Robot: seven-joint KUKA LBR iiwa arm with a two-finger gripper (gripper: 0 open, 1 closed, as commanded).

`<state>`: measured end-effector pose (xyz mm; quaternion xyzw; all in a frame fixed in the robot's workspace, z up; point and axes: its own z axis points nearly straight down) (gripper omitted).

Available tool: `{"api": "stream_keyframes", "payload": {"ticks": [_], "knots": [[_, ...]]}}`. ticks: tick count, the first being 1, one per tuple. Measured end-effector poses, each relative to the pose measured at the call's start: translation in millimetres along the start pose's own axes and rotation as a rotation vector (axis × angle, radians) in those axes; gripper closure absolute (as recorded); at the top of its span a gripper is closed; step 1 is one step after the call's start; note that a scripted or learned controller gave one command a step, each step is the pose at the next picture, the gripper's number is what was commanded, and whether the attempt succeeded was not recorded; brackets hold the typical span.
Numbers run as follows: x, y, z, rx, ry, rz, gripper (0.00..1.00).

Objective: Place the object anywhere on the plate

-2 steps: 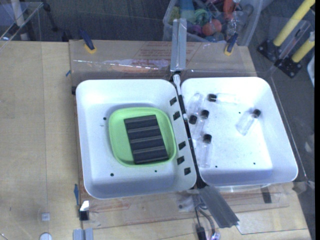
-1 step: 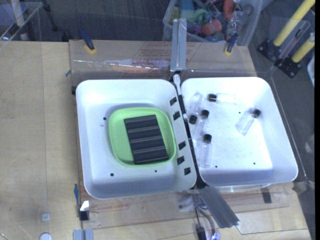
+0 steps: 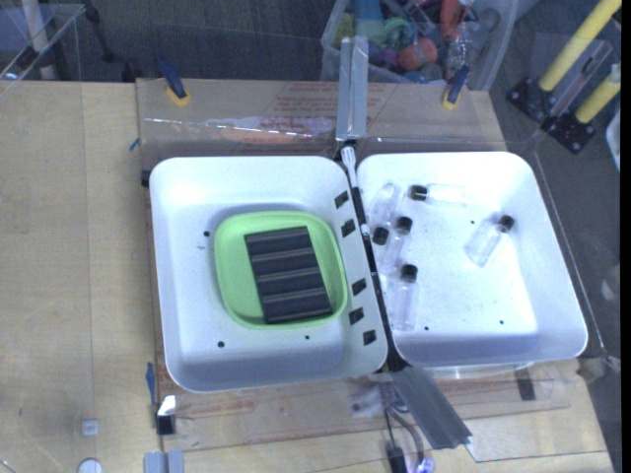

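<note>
On green plate point(image 3: 281, 269) — black ridged block point(image 3: 288, 275).

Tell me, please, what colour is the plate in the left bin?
Light green, seen in the camera view: the plate carries a dark ridged block.

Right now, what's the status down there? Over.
Green plate sits in left bin, a dark ridged block on it. Small clear bottles with dark caps lie scattered in right bin. Nothing over the plate.
</note>
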<state>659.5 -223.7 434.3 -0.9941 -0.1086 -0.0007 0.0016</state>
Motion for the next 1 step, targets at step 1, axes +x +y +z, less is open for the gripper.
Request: {"api": "stream_keyframes", "payload": {"ticks": [1], "knots": [[2.1, 0.1, 0.0, -0.001, 0.001, -0.002, 0.0]]}}
